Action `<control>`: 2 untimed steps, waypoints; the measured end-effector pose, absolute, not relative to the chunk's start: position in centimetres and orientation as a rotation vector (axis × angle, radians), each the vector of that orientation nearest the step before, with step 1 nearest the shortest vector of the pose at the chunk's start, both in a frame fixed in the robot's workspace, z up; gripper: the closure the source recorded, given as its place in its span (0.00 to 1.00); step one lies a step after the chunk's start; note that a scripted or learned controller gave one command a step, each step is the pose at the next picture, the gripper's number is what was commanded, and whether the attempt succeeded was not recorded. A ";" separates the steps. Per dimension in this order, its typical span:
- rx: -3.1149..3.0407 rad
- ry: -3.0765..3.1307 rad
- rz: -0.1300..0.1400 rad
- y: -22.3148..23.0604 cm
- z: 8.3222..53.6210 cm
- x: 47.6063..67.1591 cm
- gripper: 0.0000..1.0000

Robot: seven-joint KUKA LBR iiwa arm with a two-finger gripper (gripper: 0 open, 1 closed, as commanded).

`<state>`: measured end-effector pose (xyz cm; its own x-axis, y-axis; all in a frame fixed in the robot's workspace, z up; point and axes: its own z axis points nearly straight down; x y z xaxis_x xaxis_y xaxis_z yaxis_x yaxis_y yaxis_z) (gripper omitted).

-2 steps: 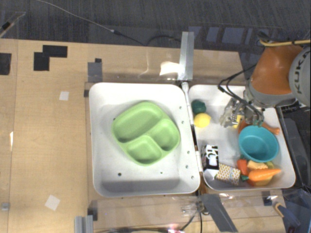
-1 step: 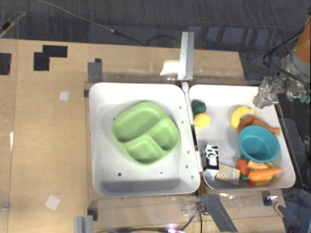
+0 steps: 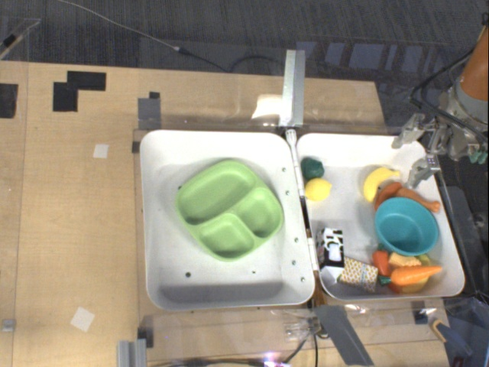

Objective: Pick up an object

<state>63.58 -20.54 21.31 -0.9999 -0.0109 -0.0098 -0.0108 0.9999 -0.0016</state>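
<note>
The hand (image 3: 425,153) hangs over the top right corner of the right bin (image 3: 348,147), with the arm coming in from the right edge. Whether it is released or clenched I cannot tell; nothing shows between its tips.

The pickable things all crowd the right bin: a banana (image 3: 380,180) just below and left of the hand, a teal bowl (image 3: 406,225) touching it, a lemon (image 3: 317,190) with a dark green piece (image 3: 312,167) by the divider, a black-and-white pack (image 3: 331,248), a patterned packet (image 3: 359,273) and a carrot (image 3: 412,275) along the bottom wall. The left bin (image 3: 164,281) holds a green tray (image 3: 229,209).

The risks, as I judge them: the nearest targets lie tight together, so a descent onto the banana could strike the bowl rim or pinch two things at once. The banana's curve may let it squirt out. So close to the bin wall, a tip could catch the rim and spoil the try.
</note>
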 end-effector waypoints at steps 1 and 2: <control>-0.016 3.127 -0.003 -20.0 9.0 66.3 0.00; 0.026 3.130 0.001 -16.8 8.8 61.7 0.00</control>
<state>61.74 -16.76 8.84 -0.9998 0.0163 -0.0114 0.0163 0.9999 0.0008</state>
